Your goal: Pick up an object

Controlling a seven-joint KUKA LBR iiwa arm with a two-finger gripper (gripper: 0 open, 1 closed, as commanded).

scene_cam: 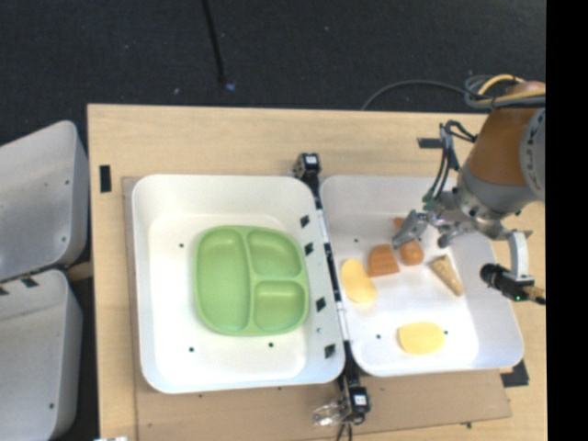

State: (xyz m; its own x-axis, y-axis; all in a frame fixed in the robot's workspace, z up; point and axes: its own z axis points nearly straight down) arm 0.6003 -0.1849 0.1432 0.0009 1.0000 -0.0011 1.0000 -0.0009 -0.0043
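Tool (415,231) over right bin (367,200), low above small orange ball (412,254); jaw state cannot be told. Ball just at tool's 6 o'clock; orange-brown block (383,261) at tool's 7 o'clock, beside ball. Right bin also holds tan wedge (447,275), yellow oval (357,282), yellow disc (421,338). Left bin (156,338) holds green divided plate (250,279). Both bins on table (220,141).

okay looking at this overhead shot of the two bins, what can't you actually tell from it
- Gripper: its fingers are small and blurred over the orange pieces, so contact is unclear.
- Arm: cut off by the camera view's right edge.
- Orange block, yellow pieces and wedge: too small to identify.
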